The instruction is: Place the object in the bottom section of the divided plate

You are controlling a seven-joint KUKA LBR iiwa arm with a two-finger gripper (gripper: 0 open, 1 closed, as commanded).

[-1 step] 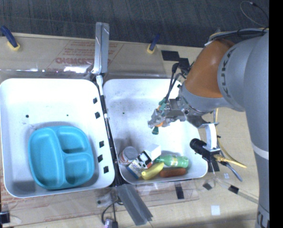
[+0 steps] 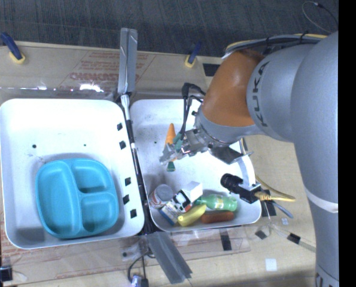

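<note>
A blue divided plate (image 2: 77,197) lies in the left bin (image 2: 22,124), toward its front. My gripper (image 2: 173,153) hangs low over the middle of the right bin (image 2: 148,115), near that bin's left side. An orange carrot-like piece (image 2: 170,133) lies just behind the gripper, and a small green bit (image 2: 172,165) shows right below its tip. Whether either one is held cannot be seen. The arm's wrist hides the bin floor to the right of the gripper.
A pile sits along the right bin's front wall: a round tin (image 2: 163,194), a white box (image 2: 191,191), a yellow banana (image 2: 189,215), a green bottle (image 2: 218,203) and a brown piece (image 2: 218,217). A metal divider (image 2: 127,64) stands between the bins.
</note>
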